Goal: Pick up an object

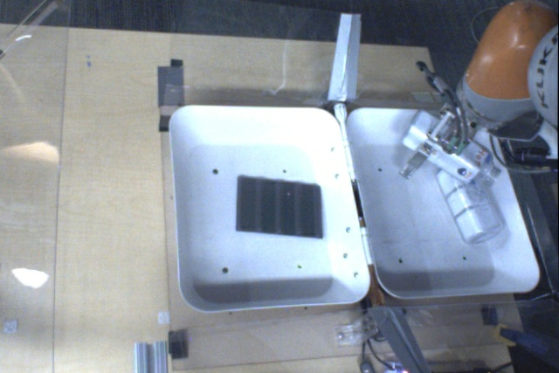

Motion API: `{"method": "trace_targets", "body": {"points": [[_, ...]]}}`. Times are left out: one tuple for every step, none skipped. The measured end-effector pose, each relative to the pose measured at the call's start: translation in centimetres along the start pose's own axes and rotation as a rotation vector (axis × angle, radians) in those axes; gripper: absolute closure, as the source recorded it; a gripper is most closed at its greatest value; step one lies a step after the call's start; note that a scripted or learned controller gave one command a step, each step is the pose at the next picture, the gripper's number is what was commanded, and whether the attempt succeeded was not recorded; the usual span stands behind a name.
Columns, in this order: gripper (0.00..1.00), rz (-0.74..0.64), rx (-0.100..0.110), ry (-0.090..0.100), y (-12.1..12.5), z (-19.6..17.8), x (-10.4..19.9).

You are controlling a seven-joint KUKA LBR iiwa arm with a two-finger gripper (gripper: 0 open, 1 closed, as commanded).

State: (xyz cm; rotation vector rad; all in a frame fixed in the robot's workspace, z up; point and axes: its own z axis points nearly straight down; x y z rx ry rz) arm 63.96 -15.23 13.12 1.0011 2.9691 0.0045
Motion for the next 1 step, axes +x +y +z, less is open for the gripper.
{"method": "trace_targets", "body": {"points": [[0.00,0.175,-0.001,0.000,-2.00,3.40,2.43]]}}
